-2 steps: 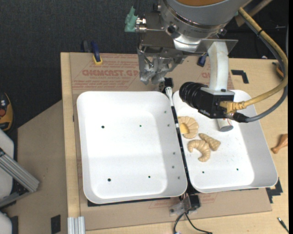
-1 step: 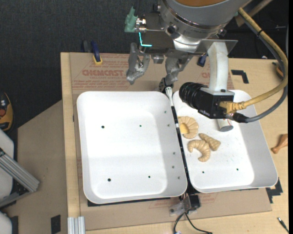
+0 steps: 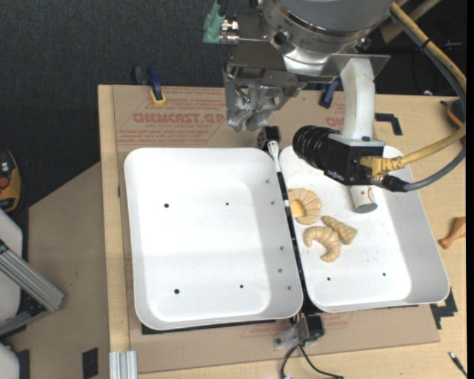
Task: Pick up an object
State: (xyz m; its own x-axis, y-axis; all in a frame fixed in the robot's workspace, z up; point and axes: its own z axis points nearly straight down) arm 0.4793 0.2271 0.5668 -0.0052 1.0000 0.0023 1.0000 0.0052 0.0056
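- Arm (image 3: 326, 22) was grey metal, rounded housing.
- Gripper (image 3: 248, 111) was bare metal with visible hardware.
- White bracket (image 3: 358, 92) carried a black cylindrical unit (image 3: 329, 154), with tan hoses (image 3: 429, 152).

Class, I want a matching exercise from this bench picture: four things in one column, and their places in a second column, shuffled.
Things:
1. croissants
2. tool
3. blue clamp
4. cable plug

Places:
A. board's far left corner
B. right bin
C. near edge, below the seam between the bins
D. above the board, behind the left bin

Pairs: 1-B, 2-D, 3-A, 4-C
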